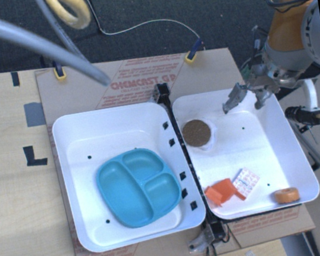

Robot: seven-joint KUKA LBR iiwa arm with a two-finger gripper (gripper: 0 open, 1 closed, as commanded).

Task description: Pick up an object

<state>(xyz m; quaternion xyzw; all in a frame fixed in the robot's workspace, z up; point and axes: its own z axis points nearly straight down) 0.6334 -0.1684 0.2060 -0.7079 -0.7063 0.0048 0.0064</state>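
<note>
1. Fingers [230, 102] of the gripper [245, 100] come first: we see two of them, spread apart, with nothing between them, hanging over the far right part of the right bin [290, 134]. The grey arm [294, 24] with its orange band rises behind them to the right.
2. Just beside the jaws, toward the divider between the bins, we see a round brown disc [197, 132] lying flat on the bin floor, apart from the fingers.
3. Farther from the jaws, toward the near edge of the same bin, we see a small clear packet with a red-and-white pattern [246, 181], and touching it on the divider side an orange block [222, 192].
4. Also well apart from the jaws, in the near right corner of that bin, we see a small orange-brown ring-shaped piece [287, 195], close to the rim.
5. Across the divider, well away from the jaws, sits the left bin [70, 169]. In it we see a blue divided plate [138, 186] lying flat, with three compartments, nearer the front of the bin.
6. Farthest from the jaws, beyond the left bin, we see a grey pole [26, 40] crossing the top left corner at a slant.
</note>
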